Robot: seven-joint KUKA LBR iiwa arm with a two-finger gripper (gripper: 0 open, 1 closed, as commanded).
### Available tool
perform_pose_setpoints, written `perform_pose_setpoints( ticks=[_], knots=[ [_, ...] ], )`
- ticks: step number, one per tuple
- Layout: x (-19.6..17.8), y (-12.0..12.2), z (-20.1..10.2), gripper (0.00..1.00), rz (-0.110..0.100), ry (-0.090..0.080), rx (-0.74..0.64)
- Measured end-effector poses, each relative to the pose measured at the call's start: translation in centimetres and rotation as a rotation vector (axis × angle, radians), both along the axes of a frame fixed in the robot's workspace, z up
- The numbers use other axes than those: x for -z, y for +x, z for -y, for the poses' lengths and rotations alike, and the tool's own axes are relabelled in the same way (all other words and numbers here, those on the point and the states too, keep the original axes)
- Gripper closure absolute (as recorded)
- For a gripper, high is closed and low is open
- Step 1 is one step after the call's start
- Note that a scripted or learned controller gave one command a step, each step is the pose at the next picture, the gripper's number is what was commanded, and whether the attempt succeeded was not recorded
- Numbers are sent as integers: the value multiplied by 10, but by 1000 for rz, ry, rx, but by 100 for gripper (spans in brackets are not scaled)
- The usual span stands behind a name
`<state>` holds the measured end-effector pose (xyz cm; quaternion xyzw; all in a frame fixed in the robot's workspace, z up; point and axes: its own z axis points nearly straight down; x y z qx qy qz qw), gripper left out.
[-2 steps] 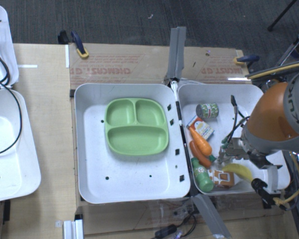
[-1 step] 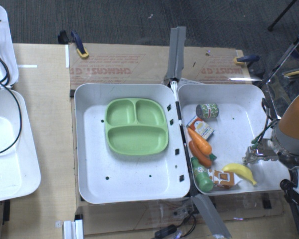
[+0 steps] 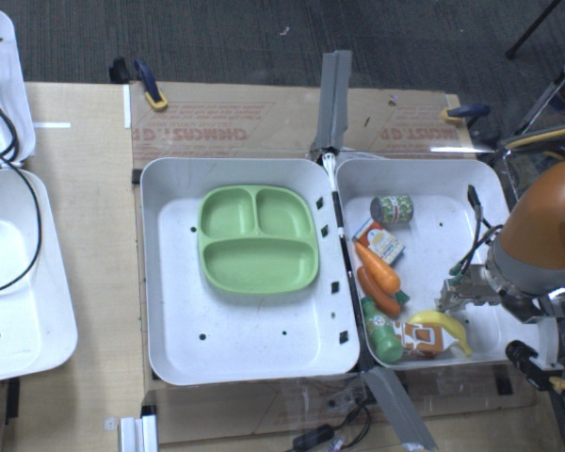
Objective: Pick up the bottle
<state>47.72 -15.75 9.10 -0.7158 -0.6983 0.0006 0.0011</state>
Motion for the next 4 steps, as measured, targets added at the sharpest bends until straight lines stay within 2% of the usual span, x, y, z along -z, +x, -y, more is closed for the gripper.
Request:
perform_pose_setpoints(
  ticks=[1,2,3,4],
  knots=[
    [-154,30,9,100,1,-3,-69],
    [0,0,-3,100,2,0,-253],
    [-9,1,-3,100,2,0,-250],
    [-1,1,-44,100,4,-1,-321]
  ],
)
